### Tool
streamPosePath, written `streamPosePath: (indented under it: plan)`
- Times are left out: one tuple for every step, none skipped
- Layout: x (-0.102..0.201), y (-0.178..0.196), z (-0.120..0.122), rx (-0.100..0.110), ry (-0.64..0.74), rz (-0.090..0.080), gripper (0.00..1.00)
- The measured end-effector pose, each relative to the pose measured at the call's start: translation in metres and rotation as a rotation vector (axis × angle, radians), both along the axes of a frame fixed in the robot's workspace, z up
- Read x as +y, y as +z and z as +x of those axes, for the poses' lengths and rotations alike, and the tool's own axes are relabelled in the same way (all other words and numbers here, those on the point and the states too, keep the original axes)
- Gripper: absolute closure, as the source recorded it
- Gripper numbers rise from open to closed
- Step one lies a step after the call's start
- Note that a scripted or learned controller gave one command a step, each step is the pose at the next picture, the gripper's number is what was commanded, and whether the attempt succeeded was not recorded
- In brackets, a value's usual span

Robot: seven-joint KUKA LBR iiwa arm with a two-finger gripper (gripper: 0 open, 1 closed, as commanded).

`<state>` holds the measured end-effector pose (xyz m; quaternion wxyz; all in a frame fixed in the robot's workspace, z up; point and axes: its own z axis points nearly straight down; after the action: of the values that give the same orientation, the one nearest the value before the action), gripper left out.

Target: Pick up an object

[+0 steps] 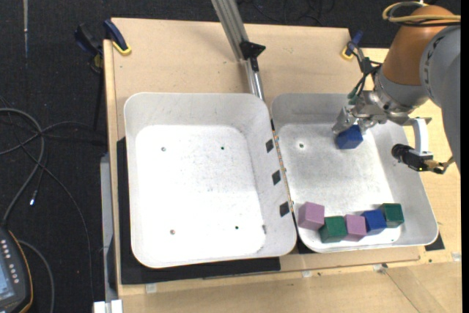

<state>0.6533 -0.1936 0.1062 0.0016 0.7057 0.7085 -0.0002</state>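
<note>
A blue block (349, 137) sits pinched between the fingers of the hand (351, 124), over the far part of the right bin (322, 108) — a shallow white tray with rounded corners. Along its near wall lie five more blocks in a row — purple (311, 215), green (334, 229), purple, blue, green. The left bin (146, 113) shares the wooden desk (183, 55).

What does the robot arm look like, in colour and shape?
The arm is rounded and grey, with an orange band above the wrist. A yellowish cable loops over its top. The gripper is small, metallic grey.
</note>
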Motion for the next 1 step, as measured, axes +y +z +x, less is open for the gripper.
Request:
streamPosePath:
  plan:
    - [0.0650,0.0776,-0.0234,-0.004,0.004,0.004,1.00]
